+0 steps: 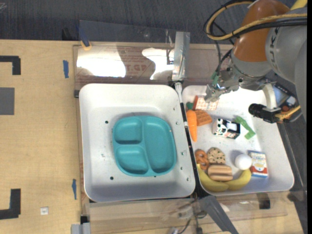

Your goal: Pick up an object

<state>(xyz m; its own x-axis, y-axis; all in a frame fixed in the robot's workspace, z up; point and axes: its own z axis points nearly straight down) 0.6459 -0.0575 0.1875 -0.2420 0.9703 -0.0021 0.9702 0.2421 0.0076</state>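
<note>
Two white bins sitting side by side; my gripper (213,92) hovering over right bin's (280,145) top-left corner, just above orange carton (201,104) beside carrot (192,124); fingers' state — cannot tell; teal tray (145,145) lying in left bin (92,130)

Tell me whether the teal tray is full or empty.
Empty: all three compartments of the teal tray show bare teal, nothing lying in them.

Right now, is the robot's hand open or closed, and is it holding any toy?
Hand: low over the far end of the right bin, above the orange and white box. Open, closed or holding something cannot be told.
</note>
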